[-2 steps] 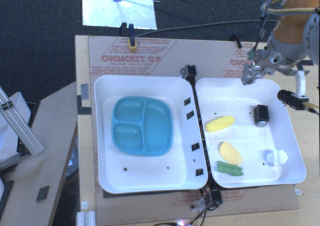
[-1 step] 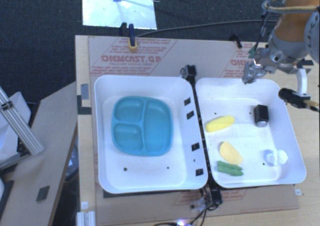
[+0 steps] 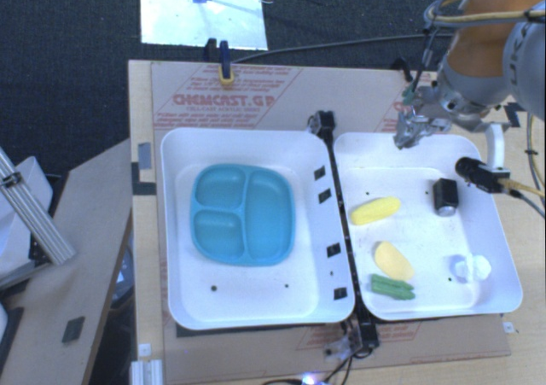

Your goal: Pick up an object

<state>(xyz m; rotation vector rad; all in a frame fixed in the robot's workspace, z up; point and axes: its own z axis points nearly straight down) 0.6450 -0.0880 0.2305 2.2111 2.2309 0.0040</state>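
Observation:
My gripper [image 3: 412, 132] hangs over the far edge of the right bin [image 3: 490, 230], near its back left corner. Nothing shows in its grasp. On that bin's floor lie a long yellow piece [image 3: 375, 210], a rounder yellow piece [image 3: 393, 260] and a green pod [image 3: 392, 287] along the left side. A small black can [image 3: 444, 196] stands to the right of them, below and right of the gripper. A pale translucent object [image 3: 471, 268] rests near the front right corner.
The left bin [image 3: 181, 172] holds a blue divided plate [image 3: 244, 213]. A black divider with clips [image 3: 334, 204] runs between the bins. A black fitting with a cable [image 3: 479, 173] sits at the right bin's far right rim. A blue clamp [image 3: 224, 59] stands on the board behind.

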